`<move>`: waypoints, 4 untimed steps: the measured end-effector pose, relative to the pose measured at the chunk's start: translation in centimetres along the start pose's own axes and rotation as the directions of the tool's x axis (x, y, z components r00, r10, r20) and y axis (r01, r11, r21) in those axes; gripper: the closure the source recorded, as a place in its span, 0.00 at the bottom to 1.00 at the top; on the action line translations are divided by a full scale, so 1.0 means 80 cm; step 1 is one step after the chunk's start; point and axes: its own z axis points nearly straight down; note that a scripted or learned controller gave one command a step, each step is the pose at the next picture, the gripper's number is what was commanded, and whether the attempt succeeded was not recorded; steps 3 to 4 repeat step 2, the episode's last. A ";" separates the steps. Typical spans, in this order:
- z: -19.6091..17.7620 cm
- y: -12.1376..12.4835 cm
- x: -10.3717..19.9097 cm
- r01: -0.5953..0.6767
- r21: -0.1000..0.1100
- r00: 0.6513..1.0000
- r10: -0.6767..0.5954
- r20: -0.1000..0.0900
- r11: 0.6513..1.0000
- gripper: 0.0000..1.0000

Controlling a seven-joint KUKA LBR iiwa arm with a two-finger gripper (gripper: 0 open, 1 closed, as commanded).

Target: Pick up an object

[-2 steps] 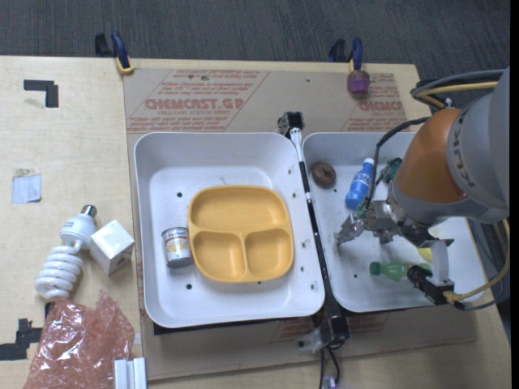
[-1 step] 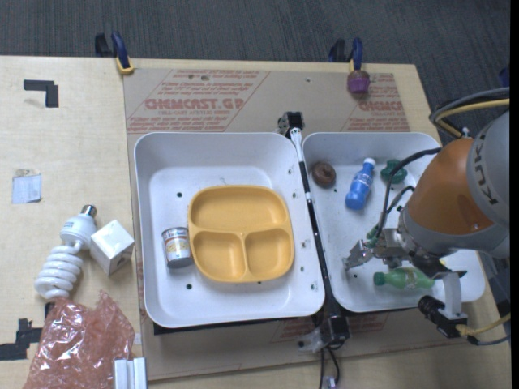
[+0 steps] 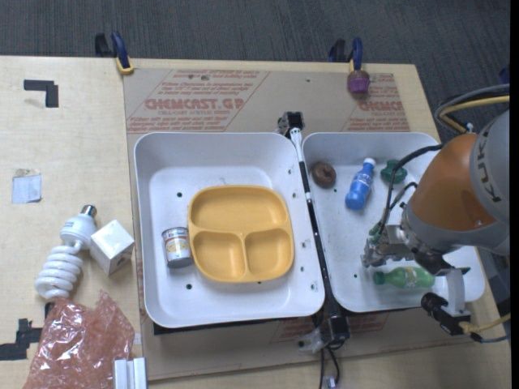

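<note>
The counter (image 3: 73, 136) carries two white bins side by side on a brown cardboard sheet (image 3: 211, 96) printed in red with "CHEMCAST GP" (the smaller lines beneath are too fine to read). In the left bin (image 3: 154, 217), a yellow divided plate (image 3: 241, 233) sits in the middle, and a small can (image 3: 176, 246) with a pale label stands touching the plate's left edge; its label text is too small to make out. In the right bin (image 3: 340, 290), a blue bottle (image 3: 359, 185) with a white cap lies near the far wall, a small brown round object (image 3: 324, 174) just to its left. A green bottle (image 3: 405, 278) lies near the bin's near right corner. The tool (image 3: 381, 250) hangs right above the green bottle's left end; whether it is wide or narrow I cannot tell. The arm (image 3: 458, 193) shows part of the letters "KU" on its grey housing. Off the bins, at the counter's left edge, lie a spiral light bulb (image 3: 63, 262) and a white cube (image 3: 112, 247).
</note>
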 end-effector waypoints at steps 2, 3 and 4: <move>-0.113 0.020 0.059 0.005 0.001 1.000 -0.005 0.000 1.000 0.00; -0.113 0.020 0.059 0.005 0.001 1.000 -0.005 0.000 1.000 0.00; -0.113 0.020 0.059 0.005 0.001 1.000 -0.005 0.000 1.000 0.00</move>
